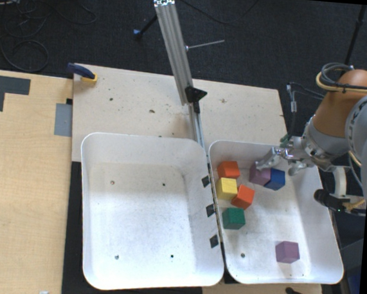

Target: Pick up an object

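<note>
The pincer [274, 159] hangs low over the far part of the right bin [322, 218], reaching in from the right on the grey arm [340, 126]. Just beneath it sit a purple cube [259, 175] and a blue cube [276, 179], touching each other. Left of the pincer lie an orange cube [228, 169], a yellow cube [227, 187], a second orange cube [243, 197] and a green cube [233, 218], clustered. Another purple cube [287, 251] lies well nearer the camera. Further left, the left bin [138, 216] rests on the desk [19, 179].

Arm [341, 119] bent, hand [274, 159] low
</note>
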